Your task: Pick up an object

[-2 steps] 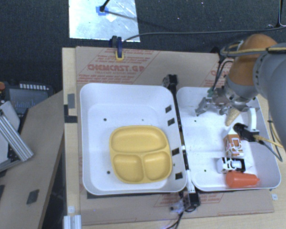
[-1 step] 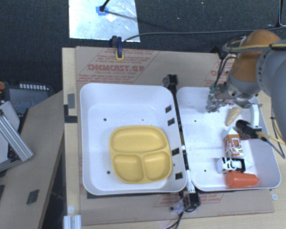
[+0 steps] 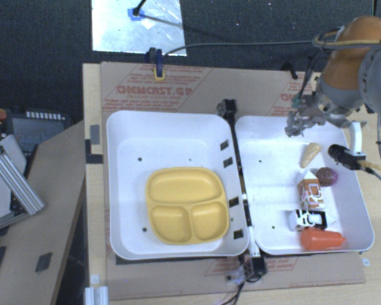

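Gripper (image 3: pixel 296 127) of grey arm (image 3: pixel 352 75) with orange band hanging over far edge of right shallow white bin (image 3: pixel 270 189), near its far right corner; not possible to tell whether closed or apart, nothing seen between. Lying below it, along right side of same bin, from far to near: pale cream cone-shaped piece (image 3: pixel 310 154), dark maroon round fruit-like object (image 3: pixel 326 176) just beside right wall, small orange and white carton (image 3: pixel 310 194), black and white small item (image 3: pixel 310 219) touching carton's near end, and orange carrot-shaped toy (image 3: pixel 321 238) resting at near right corner. Sitting apart from gripper, all of these. Occupying middle and near part of left shallow white bin (image 3: pixel 130 138): yellow plastic tray with three compartments (image 3: pixel 187 204), lying flat. Standing side by side on brown cardboard sheet (image 3: pixel 190 84), both bins.
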`<state>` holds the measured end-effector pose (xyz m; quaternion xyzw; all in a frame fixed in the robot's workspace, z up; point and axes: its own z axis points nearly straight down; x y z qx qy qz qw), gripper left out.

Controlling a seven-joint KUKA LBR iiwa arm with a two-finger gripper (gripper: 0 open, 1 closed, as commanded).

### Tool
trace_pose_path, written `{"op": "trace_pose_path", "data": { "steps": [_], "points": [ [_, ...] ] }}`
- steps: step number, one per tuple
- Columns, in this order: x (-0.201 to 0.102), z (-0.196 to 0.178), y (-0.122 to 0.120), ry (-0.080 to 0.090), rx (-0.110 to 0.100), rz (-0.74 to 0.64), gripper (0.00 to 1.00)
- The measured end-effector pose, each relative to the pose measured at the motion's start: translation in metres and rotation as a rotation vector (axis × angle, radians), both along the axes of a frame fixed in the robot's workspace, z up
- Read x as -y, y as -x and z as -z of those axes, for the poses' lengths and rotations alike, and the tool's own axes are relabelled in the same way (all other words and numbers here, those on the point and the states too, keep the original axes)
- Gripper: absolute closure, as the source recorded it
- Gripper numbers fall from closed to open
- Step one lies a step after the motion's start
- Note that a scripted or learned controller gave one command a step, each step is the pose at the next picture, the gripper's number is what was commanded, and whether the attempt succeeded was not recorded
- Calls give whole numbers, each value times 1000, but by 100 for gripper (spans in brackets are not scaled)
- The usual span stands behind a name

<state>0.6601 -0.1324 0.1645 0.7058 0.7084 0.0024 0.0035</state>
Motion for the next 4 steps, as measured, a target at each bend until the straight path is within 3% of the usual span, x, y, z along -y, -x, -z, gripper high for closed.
{"op": "trace_pose_path", "data": {
  "steps": [1, 2, 4],
  "points": [
    [-2, -66, -5, 0, 1, -2, 100],
    [-2, -104, -6, 0, -3, -2, 100],
    [-112, -89, 16, -4, -8, -7, 100]
  ]
}}
